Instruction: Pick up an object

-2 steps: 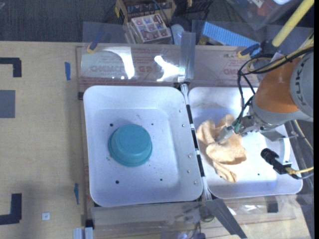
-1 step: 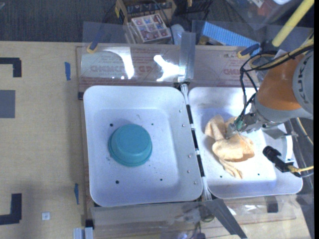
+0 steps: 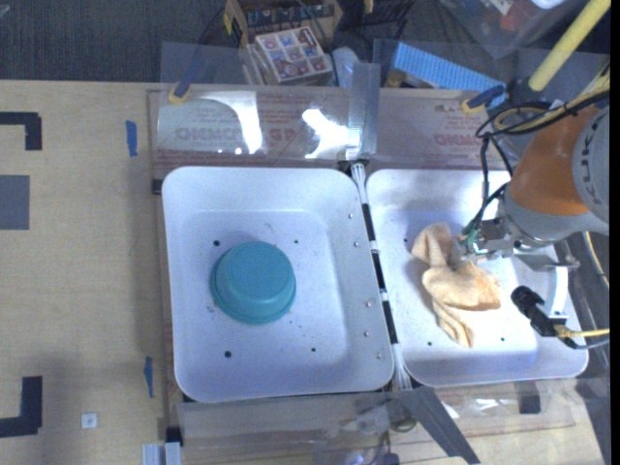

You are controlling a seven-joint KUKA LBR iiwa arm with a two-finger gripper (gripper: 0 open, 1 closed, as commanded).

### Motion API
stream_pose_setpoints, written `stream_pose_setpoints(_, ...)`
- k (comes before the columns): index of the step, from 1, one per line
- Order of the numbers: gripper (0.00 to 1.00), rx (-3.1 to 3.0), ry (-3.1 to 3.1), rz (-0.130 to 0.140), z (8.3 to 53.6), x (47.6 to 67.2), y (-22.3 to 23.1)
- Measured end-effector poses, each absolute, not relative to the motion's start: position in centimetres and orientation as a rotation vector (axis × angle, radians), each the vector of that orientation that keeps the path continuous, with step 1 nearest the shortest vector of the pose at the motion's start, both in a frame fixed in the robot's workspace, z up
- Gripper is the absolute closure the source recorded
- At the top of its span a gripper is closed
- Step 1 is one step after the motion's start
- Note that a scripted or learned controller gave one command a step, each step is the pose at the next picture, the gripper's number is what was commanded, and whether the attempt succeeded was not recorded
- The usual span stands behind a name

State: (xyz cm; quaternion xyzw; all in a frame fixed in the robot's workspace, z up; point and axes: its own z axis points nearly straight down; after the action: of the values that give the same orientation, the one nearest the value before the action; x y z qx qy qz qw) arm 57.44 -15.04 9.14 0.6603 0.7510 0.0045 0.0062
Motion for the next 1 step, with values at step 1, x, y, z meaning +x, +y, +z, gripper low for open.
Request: stream_pose_setpoints(1, 0.0, 2.068, 2.346, 0.01, 9.07, 57.38, -15.24)
